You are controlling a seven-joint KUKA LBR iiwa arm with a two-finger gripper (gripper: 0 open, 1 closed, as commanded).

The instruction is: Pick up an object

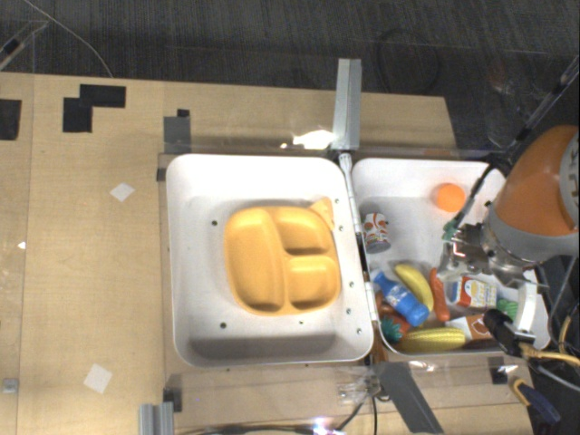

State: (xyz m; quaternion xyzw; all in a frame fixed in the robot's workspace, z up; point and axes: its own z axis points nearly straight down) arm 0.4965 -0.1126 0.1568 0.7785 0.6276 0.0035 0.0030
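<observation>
Light wooden bench [82,270], dark carpeted floor [227,16], black floor cables [54,34]

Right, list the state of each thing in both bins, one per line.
Yellow plastic divided tray: lying flat in the left bin, compartments up.
Orange ball: resting alone near the right bin's far wall.
Two yellow bananas: lying in the pile.
Blue bottle: on its side.
Small printed can: against the dividing wall.

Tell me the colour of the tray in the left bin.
Yellow; the tray shows plainly in the camera view.

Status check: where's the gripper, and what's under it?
Gripper low over right white bin. Nothing seen held. Yellow bananas, blue bottle crowded close beside it.
</observation>
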